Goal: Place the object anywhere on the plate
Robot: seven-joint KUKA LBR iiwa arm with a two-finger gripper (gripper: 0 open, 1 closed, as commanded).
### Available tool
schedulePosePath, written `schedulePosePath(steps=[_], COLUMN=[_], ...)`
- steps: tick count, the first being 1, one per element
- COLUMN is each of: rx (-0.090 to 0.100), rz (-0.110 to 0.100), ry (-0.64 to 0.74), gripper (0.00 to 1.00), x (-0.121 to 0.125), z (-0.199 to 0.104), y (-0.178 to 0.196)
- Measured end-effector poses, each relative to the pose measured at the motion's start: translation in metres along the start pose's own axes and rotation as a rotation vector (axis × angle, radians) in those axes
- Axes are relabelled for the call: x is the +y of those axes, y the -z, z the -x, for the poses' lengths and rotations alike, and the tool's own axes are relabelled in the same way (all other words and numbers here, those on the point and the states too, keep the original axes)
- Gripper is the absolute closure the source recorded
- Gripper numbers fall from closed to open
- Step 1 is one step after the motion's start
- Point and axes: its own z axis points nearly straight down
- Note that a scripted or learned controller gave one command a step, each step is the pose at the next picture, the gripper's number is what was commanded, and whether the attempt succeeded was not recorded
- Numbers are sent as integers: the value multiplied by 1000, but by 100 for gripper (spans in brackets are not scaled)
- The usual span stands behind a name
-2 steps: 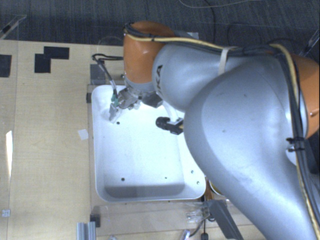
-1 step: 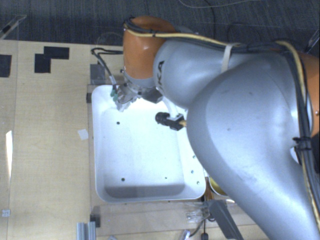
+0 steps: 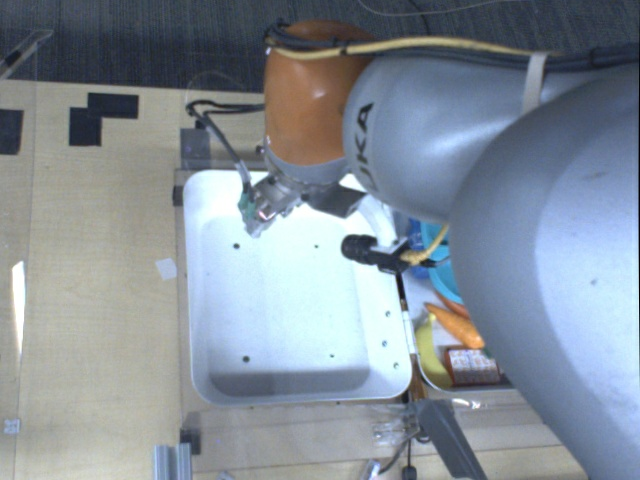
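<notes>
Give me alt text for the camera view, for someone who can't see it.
A grey arm with an orange band reaches over the left shallow white bin, its gripper near the far-left corner. The right bin holds an orange carrot-shaped item and something blue.

A pale wooden bench top [image 3: 90, 298] is marked with black block shapes [image 3: 100, 116]. Dark grey ribbed carpet [image 3: 150, 18] is seen beyond, crossed by a thin cable [image 3: 470, 3].

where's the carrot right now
In the camera view the carrot lies in the right bin, low on the right, just above a brown block and partly hidden by the arm.
</notes>
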Motion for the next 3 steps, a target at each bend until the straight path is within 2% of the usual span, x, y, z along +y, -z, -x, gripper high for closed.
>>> schedulePosePath(steps=[1,2,3], rx=[1,0,0], rz=[-5,-2,-2], ry=[-50,-156,-156], gripper=[100,100,0], x=[-41,2,2], z=[-20,1,1], y=[-103,-83,-83])
